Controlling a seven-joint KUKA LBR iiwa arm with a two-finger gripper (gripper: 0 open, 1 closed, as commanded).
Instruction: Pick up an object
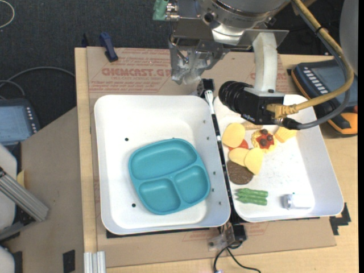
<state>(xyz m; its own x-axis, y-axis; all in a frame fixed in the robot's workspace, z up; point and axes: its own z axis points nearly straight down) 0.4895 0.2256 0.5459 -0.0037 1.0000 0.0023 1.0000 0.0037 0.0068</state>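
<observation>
The grey arm enters from the top right, its broad round wrist housing hanging over the far edge of the bench, above the cardboard sheet [142,73] behind the two shallow white bins. Below the housing the metal two-finger gripper [190,67] points down and sits raised above the back rim near the seam between the bins; whether its fingers are apart or together cannot be told, and nothing shows between them. A white link and black cabling run from the wrist down over the back of the right white bin [318,192]. In that bin lie the toy foods: a yellow round piece [233,134], a red and brown piece [264,139], a yellow wedge [284,134], a dark brown disc [240,174], a green bean pod [251,195] and a small grey-white object [289,200]. The left white bin [111,129] holds a teal three-compartment plastic plate [168,175].
</observation>
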